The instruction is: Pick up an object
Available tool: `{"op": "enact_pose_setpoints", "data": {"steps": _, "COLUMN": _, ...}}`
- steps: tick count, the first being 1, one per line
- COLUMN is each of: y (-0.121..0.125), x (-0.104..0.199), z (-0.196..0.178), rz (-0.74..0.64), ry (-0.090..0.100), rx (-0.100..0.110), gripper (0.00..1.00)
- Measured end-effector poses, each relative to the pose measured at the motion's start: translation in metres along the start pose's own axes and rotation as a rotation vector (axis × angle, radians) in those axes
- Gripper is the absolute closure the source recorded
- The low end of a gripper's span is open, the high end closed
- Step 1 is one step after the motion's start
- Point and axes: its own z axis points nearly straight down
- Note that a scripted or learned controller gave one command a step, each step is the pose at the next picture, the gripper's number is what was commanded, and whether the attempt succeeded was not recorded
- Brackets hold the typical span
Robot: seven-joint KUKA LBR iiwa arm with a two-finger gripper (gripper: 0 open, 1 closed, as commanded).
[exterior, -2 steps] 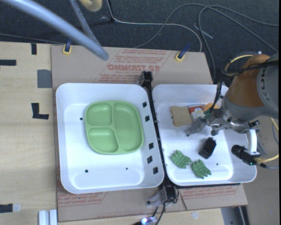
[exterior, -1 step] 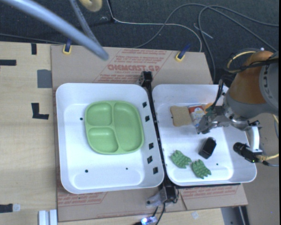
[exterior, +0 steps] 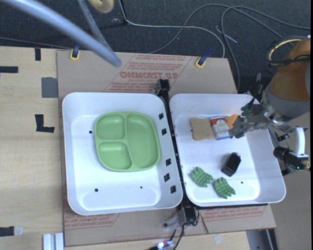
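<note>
Fingers [exterior: 238,127] hang low in the right bin [exterior: 268,191], just beside a little box [exterior: 219,128], too blurry to tell if they are spread or pressed together, so nothing looks picked up yet and the grab is left to do.

Two white bins sit side by side: the left bin [exterior: 73,155] and the right bin [exterior: 266,186]. The left bin has one green divided plate [exterior: 128,141]. The right bin has five things: two green leafy pieces [exterior: 201,176] [exterior: 224,188], one black block [exterior: 231,163], one tan flat piece [exterior: 200,129] and one small printed box [exterior: 220,128].
</note>
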Motion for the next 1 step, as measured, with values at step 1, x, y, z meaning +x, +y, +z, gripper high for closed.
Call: {"op": "enact_pose_setpoints", "data": {"steps": 1, "y": 0.0012, "x": 0.0004, "z": -0.0504, "rz": -0.001, "ry": 0.0, "rx": 0.0, "gripper": 1.0}}
